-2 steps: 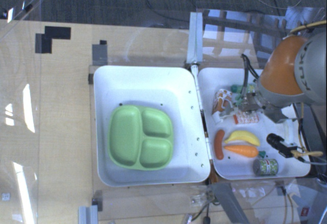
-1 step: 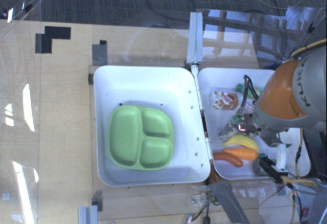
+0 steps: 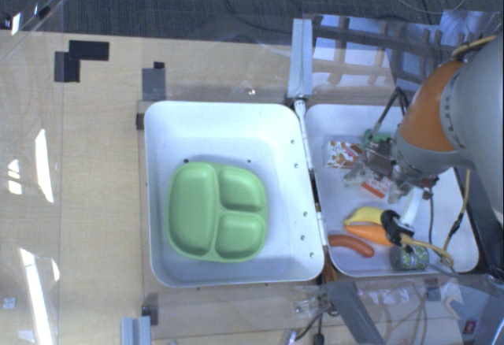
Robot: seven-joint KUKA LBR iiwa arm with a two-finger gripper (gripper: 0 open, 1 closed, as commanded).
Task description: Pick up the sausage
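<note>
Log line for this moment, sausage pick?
sausage: right bin front, untouched | gripper: over bin's far half, apart from sausage | green tray: left bin

The two shallow white plastic bins (image 3: pixel 228 119) look smooth and slightly glossy. Inside the left one, the green three-section plastic tray (image 3: pixel 216 209) is matt. Right of that tray, the small orange-red sausage (image 3: pixel 351 244) looks shiny. Pale wood-look benchtop (image 3: pixel 94 202) underneath.

I can't read any text from here. The packet (image 3: pixel 344 153) in the right bin (image 3: pixel 339 119) has red and white print, but it's too small and blurred to make out. The can (image 3: pixel 409 257) near the front shows a patterned label, also illegible. The black squares (image 3: pixel 79 58) on the table (image 3: pixel 94 178) carry no lettering.
</note>
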